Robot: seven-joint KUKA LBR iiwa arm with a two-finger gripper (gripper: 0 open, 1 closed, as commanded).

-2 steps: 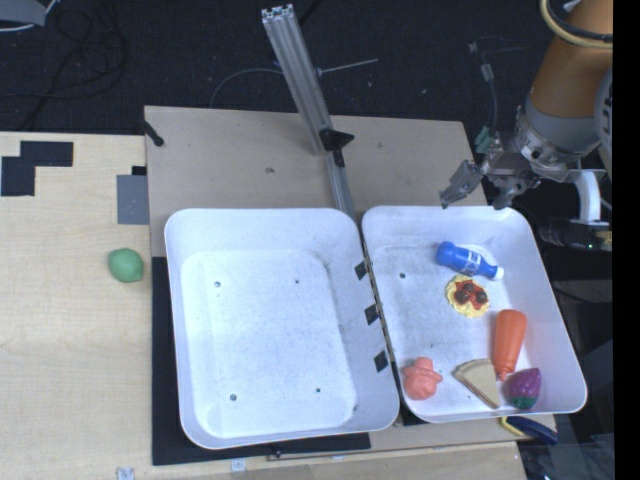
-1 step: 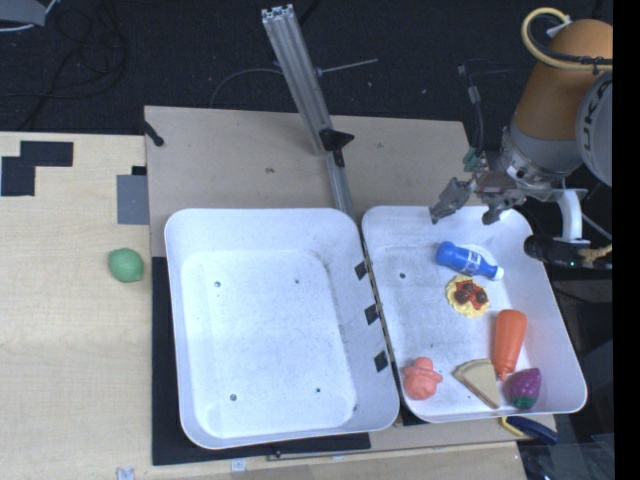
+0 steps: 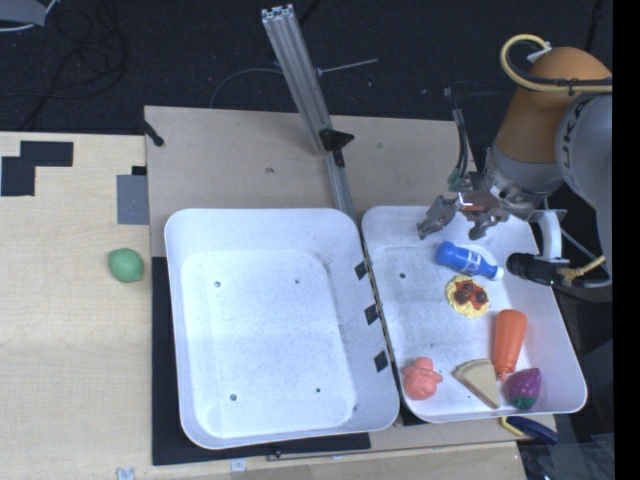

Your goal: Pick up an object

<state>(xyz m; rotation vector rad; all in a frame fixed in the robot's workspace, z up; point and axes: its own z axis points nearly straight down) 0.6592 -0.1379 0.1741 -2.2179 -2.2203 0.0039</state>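
While the gripper hangs spread and empty, the blue bottle lies at its five o'clock, unobscured.

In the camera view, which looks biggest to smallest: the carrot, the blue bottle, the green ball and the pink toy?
1. Carrot
2. Blue bottle
3. Pink toy and green ball: they look about alike, so I won't rank them.

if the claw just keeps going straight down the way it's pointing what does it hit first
Probably the blue bottle, which lies just below the open claw in the right bin. Depth is unclear from above, so it could meet the bin floor beside it.
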